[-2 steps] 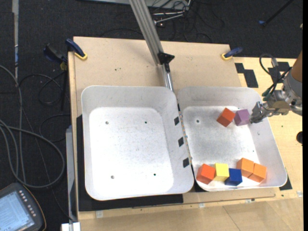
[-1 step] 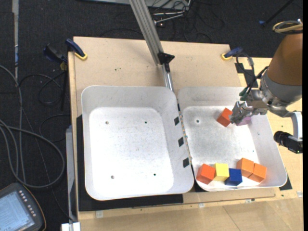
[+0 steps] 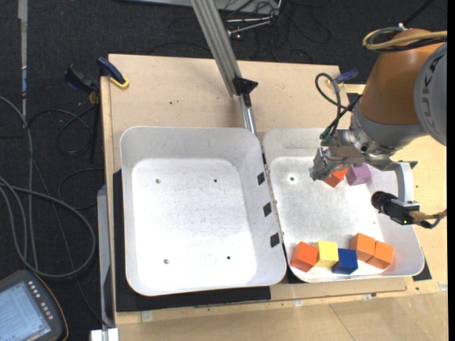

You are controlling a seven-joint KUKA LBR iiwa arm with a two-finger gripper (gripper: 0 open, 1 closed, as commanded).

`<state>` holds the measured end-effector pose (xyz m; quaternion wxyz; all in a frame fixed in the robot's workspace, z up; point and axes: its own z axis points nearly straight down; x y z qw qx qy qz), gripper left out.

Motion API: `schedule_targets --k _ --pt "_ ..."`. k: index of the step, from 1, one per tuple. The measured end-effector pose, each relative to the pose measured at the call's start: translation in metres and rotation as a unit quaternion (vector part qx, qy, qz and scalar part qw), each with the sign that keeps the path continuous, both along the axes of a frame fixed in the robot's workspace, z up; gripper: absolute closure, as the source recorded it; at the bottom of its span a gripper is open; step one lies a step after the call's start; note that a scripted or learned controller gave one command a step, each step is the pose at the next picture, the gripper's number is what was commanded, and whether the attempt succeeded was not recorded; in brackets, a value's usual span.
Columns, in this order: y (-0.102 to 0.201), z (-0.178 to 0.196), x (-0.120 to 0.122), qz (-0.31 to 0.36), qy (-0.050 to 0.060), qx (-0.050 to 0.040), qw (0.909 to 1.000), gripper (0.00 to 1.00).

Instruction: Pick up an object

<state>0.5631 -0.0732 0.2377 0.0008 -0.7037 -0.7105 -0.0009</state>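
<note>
Camera view: jaws over right bin (image 3: 405,258), closed on red-orange block (image 3: 335,177); purple block (image 3: 357,174) just beside.

**Our arm: grey casing, orange band, dark claw**

We see the arm (image 3: 419,84) as a thick, rounded body with a broad orange band above the wrist and smooth grey casing on either side of it. Part of a dark printed letter shows on the grey shell at the far right. A yellowish hose (image 3: 393,37) loops over the top of the orange band. Thin black cables (image 3: 336,98) curl off the wrist's side, with a small blue fitting near their upper end. Below the wrist sits a grey metal flange, and under it the claw (image 3: 325,168), dark and blocky. A white bracket (image 3: 406,185) curves down from the wrist and carries a small black cylindrical unit (image 3: 386,204).
</note>
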Motion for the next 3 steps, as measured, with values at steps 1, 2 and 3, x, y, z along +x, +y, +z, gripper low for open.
schedule_targets --k 1,2,3 --pt "0.053 -0.012 0.011 0.000 0.001 -0.0003 1.0000 1.00" --pt "0.115 -0.010 0.031 0.000 -0.001 -0.0001 1.0000 1.00" --pt "0.161 0.006 0.044 -0.001 -0.002 -0.0003 1.0000 1.00"
